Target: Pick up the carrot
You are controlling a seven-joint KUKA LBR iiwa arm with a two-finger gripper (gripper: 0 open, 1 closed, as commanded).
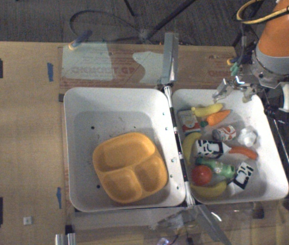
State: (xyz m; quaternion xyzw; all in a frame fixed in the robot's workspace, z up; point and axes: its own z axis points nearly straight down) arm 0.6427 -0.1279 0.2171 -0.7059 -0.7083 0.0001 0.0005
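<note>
— Where is the carrot [218, 118]?

— It lies in the right bin [274, 152], near the top, tilted, with its pointed end up and to the right. A small yellow banana [207, 109] lies just above the carrot and touches it. Left of the carrot there is a little red and white packet [187, 119].

— What is under the carrot?

— A small can [224, 133] sits just below it. Next to the can there is a clear, shiny thing [247, 136]. Lower than the carrot lies a second orange thing [243, 152], long and thin. I cannot tell what it is. Far below the carrot there is a red tomato [202, 174], a green bottle [221, 169] and a big banana [209, 189].

— And the claw?

— The gripper [235, 89] hangs above the carrot, up and to the right, over the top edge of the bin. Its fingers are apart and nothing is between them. It does not touch the carrot.

— What is in the other bin?

— The left bin [83, 116], well to the left of the carrot, holds an orange tray [129, 167] with three parts.
</note>
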